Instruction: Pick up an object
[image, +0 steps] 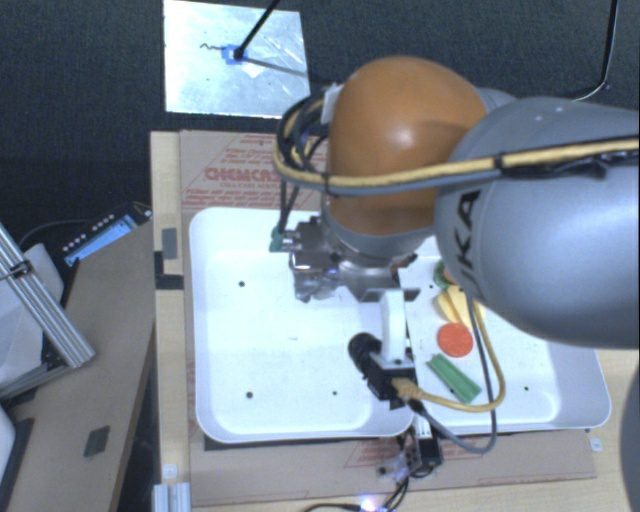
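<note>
Over the left shallow white bin (230, 400), toward its far edge, hangs the grey two-finger gripper (318, 270) under the arm's orange band; whether it is open or closed I cannot tell. In the right bin, near its dividing edge, lie a round orange disc (456, 341), a green rectangular block (455, 379) (just beside it) and a yellow piece (450, 302).

The grey arm (540, 210) with its orange band (405, 140) reaches in from the right and hangs over the left white bin (240, 400). In the right bin (570, 400), near the divider, lie an orange round piece (456, 341), a green block (455, 378) nearer, and a yellow item (449, 297) farther back.
</note>
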